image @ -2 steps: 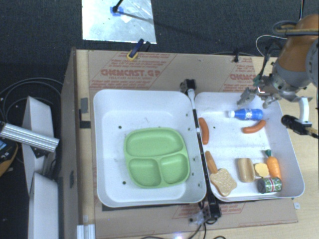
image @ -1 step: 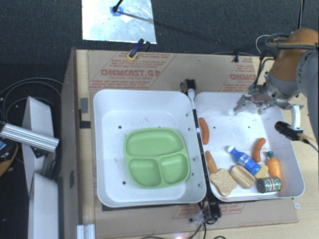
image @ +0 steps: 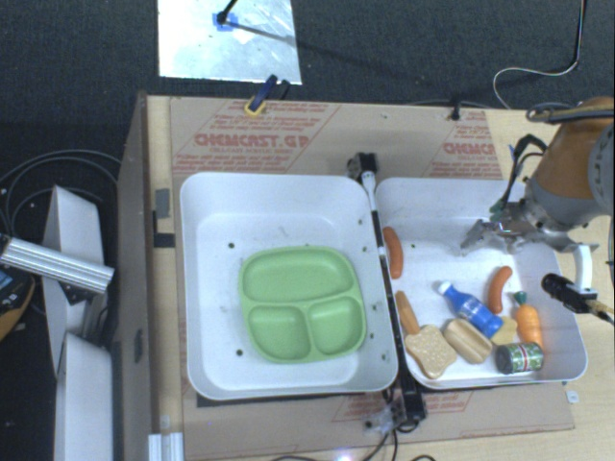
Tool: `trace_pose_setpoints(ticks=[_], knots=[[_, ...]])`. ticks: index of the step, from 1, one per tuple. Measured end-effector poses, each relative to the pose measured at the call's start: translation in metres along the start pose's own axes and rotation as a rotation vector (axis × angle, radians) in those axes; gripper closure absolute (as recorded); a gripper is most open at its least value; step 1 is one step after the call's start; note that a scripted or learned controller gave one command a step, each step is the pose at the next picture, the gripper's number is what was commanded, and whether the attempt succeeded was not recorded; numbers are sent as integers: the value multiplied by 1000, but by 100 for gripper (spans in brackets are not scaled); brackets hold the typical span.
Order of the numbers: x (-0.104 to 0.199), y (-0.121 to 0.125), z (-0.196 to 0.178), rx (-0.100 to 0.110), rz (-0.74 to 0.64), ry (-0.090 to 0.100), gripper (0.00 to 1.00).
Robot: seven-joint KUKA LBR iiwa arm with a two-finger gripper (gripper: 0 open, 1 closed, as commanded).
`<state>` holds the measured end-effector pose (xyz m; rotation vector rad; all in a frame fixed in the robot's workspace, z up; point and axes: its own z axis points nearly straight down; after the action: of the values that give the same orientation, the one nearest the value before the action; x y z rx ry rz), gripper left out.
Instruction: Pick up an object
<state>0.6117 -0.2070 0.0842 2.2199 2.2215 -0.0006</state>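
I've got the arm [image: 575, 166] coming in from the right, its orange band up near the edge of my view, with the pincer [image: 492, 230] hanging over the upper part of the right bin [image: 423, 200]. I can see metal prongs splayed out toward the left over bare white floor, and nothing sits between them. How far apart they stand I cannot tell from this slant.

Down in the right bin the objects crowd the lower half. One sausage [image: 392, 251] lies along the left wall, well apart from the pincer. A second sausage [image: 499, 288] lies tilted just below the pincer, beside the blue bottle [image: 472, 309] with its white cap pointing up-left. A carrot [image: 528, 322] sits on the right, just above a small green can [image: 520, 357] lying on its side near the lower right corner. A hot dog bun [image: 468, 340] rests between the bottle and the can, and a slice of toast [image: 430, 351] lies next to it, low against the left wall. Another orange-brown piece [image: 407, 312], sausage-like, lies just above the toast.

In the left bin [image: 211, 257] I see a green divided tray [image: 302, 303] with three compartments, sitting toward the lower middle. Both bins rest on a cardboard-covered surface [image: 288, 133].
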Motion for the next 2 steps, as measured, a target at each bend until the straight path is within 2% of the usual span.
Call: trace_pose_setpoints(ticks=[1,2], knots=[[0,-50,0,0,0,1,0],[0,-48,-11,-4,-1,0,100]])
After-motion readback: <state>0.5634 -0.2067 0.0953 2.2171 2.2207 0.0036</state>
